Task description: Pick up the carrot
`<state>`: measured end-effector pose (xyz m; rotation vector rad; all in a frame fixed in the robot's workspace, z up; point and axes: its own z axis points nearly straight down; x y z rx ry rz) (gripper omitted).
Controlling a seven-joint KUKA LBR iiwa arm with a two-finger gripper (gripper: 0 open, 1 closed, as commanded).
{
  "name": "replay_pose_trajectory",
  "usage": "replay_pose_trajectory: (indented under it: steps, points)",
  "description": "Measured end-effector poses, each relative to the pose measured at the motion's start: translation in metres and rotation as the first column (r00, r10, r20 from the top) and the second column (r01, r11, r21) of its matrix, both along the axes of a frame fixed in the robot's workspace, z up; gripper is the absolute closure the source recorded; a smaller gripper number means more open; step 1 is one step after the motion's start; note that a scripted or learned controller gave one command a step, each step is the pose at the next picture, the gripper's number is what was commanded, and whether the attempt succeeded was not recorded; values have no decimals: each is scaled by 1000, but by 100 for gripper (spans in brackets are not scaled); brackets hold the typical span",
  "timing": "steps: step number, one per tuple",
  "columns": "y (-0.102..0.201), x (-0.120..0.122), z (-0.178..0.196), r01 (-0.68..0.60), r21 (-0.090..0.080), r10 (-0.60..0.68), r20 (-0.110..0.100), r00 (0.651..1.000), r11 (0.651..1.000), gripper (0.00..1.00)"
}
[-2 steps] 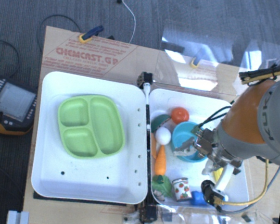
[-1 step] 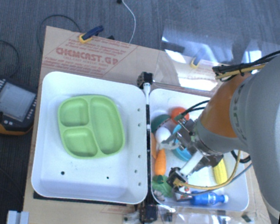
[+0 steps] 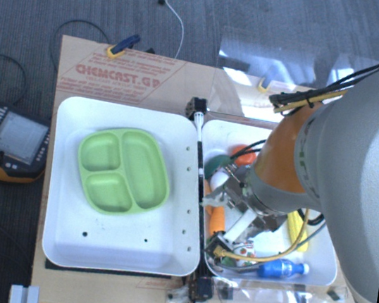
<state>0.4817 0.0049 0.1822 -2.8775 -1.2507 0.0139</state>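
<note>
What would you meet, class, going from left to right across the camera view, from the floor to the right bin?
Orange-and-grey handheld controller → green divided plate in the left bin → carrot in the right bin → blue bottle.

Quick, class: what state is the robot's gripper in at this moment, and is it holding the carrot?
Gripper: low in the right bin, right beside the carrot; open, shut or holding cannot be told.
</note>
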Motion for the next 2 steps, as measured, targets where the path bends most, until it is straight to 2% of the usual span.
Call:
replay_pose_trajectory:
  steps: [1,2]
  points:
    - [-41,80,0,132,-4,-132,4,991,991,0]
    - [4,-1,0,134,-1,-134,-2,991,991,0]
